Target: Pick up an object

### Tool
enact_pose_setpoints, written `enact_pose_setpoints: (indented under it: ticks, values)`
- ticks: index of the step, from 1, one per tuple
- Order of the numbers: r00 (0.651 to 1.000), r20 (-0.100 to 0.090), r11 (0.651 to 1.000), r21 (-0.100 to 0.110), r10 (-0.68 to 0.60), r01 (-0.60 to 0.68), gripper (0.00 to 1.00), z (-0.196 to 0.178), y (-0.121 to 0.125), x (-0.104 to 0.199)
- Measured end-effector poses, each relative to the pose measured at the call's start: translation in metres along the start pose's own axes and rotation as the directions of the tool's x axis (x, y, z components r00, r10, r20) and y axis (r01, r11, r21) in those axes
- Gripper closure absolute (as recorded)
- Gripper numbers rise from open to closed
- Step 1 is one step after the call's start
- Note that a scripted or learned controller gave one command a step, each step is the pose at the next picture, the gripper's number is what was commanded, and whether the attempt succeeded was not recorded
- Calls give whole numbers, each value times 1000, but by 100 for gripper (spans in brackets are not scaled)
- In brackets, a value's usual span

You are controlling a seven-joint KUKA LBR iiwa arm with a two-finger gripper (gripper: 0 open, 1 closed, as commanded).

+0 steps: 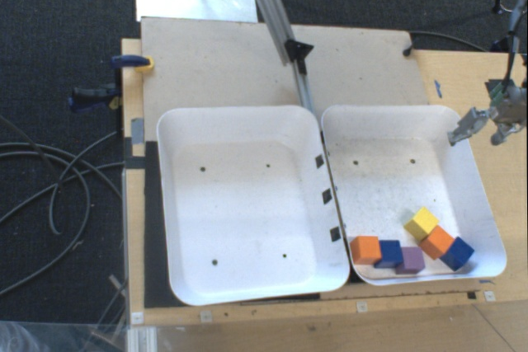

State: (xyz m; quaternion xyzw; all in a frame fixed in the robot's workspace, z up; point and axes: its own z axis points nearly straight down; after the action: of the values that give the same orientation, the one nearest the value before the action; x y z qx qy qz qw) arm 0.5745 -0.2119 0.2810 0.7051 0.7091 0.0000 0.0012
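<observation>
Several small blocks lie in the near right corner of the right bin (462, 177): a yellow block (421, 222), an orange block (437, 241), a blue block (457, 253), a purple block (410, 260), a second blue block (388, 253) and a second orange block (365, 249). My gripper (480, 134) hangs over the bin's far right rim, well away from the blocks. Its fingers are apart with nothing between them.
The left bin (190, 202) sits beside the right one. A slanted metal pole (276, 12) crosses the back of the bench. A blue and yellow clamp (124, 62) grips the bench's left edge, and cables lie on the floor at left.
</observation>
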Motion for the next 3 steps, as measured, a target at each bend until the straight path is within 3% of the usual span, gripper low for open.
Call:
enact_pose_setpoints:
  ticks: [1,2,3]
  values:
    - [1000,-3,1000,7,4,-4,0,176,-27,-1]
    - [1000,-2,1000,-4,6,-6,0,189,-71,13]
    - [1000,-3,1000,2,1,-1,0,191,-90,41]
